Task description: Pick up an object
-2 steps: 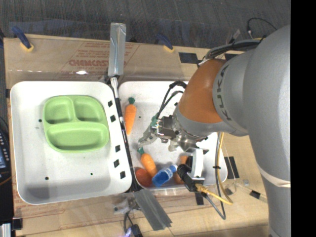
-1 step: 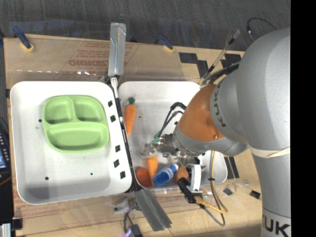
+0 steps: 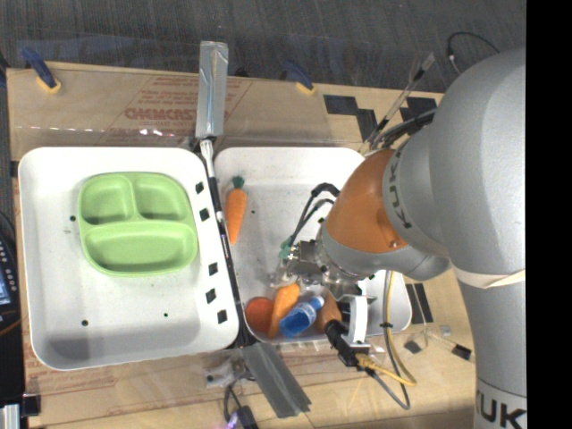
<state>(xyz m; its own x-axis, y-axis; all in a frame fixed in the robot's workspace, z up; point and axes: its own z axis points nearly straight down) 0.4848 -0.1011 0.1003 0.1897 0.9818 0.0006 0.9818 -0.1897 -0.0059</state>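
My gripper [image 3: 308,286] reaches down into the near end of the right bin [image 3: 277,172], under the orange wrist band. Right below it lies a cluster of objects: a blue bottle [image 3: 301,316], an orange carrot-like piece [image 3: 284,300], a round orange-red object [image 3: 259,313] and a brown piece [image 3: 331,311]. A toy carrot [image 3: 235,213] with a green top lies apart along the bin's left wall. The wrist hides the fingertips, so whether anything sits between them is not visible.
The left bin [image 3: 45,239] holds a green divided plate [image 3: 138,222]. A grey divider [image 3: 212,88] runs between the bins. The big grey arm [image 3: 474,177] covers the right bin's right side. Cables [image 3: 389,374] trail at the bench's near edge.
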